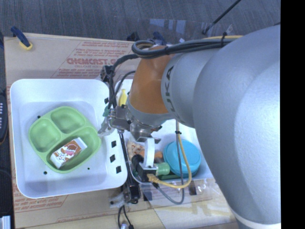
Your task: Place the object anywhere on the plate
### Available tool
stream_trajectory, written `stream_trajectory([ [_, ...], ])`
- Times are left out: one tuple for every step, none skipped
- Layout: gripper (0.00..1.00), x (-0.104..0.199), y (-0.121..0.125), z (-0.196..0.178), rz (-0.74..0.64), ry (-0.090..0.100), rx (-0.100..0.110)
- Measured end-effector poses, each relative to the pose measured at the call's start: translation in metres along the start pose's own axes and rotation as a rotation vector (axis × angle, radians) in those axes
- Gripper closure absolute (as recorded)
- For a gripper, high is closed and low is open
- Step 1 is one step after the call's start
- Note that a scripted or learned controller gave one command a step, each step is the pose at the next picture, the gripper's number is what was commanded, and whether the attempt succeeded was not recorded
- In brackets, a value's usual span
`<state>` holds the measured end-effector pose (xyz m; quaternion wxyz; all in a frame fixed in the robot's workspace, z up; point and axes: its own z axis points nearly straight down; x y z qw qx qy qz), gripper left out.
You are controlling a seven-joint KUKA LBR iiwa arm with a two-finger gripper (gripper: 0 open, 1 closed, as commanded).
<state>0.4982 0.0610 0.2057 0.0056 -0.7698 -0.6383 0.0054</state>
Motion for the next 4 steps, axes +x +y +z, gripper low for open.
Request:
stream_trajectory([
  [0.0, 0.0, 0.0, 0.0, 0.0, 0.0, 0.0],
  [0.0, 0.0, 0.0, 0.0, 0.0, 0.0, 0.0],
  [0.0, 0.0, 0.0, 0.0, 0.0, 0.0, 0.0],
  [0.0, 0.0, 0.0, 0.0, 0.0, 0.0, 0.0],
])
